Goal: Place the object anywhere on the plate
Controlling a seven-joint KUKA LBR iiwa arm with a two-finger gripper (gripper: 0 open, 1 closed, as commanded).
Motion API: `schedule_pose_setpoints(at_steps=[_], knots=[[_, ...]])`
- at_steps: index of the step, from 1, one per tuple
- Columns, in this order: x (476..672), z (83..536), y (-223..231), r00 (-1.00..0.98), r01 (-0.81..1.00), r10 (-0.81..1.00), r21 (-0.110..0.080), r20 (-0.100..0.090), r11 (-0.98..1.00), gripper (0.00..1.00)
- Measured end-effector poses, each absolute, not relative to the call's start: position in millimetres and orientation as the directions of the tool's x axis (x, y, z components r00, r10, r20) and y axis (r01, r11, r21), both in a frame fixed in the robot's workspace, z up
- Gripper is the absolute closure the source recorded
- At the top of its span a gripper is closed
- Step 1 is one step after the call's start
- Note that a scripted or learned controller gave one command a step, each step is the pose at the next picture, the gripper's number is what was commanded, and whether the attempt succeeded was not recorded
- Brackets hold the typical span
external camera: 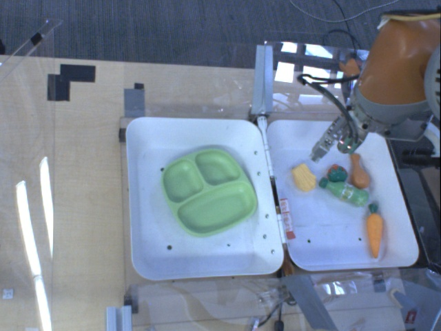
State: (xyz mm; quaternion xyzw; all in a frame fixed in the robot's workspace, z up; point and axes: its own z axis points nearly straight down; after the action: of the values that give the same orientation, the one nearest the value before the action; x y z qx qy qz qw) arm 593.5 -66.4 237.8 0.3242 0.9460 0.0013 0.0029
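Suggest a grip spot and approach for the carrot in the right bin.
Probably the carrot's orange body near its middle, coming straight down with fingers closing across its width. It lies flat, lengthwise toward the bin's near edge, green top pointing at the green bottle. Its long sides look free of neighbours; the tapered tip would likely slip. The gripper hovers above the corn.

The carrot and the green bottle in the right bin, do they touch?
Apart. The camera view shows bare white bin floor between the carrot and the green bottle.
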Motion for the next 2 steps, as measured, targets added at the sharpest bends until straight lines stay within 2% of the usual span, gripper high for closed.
schedule_pose_setpoints(at_steps=[1,2], knots=[[631.5,136,-154,-0.72,0.694,0.694,0.004,-0.005,0.72,1.0],[664.3,88,-181,-0.659,0.752,0.752,0.008,-0.009,0.659,1.0]])
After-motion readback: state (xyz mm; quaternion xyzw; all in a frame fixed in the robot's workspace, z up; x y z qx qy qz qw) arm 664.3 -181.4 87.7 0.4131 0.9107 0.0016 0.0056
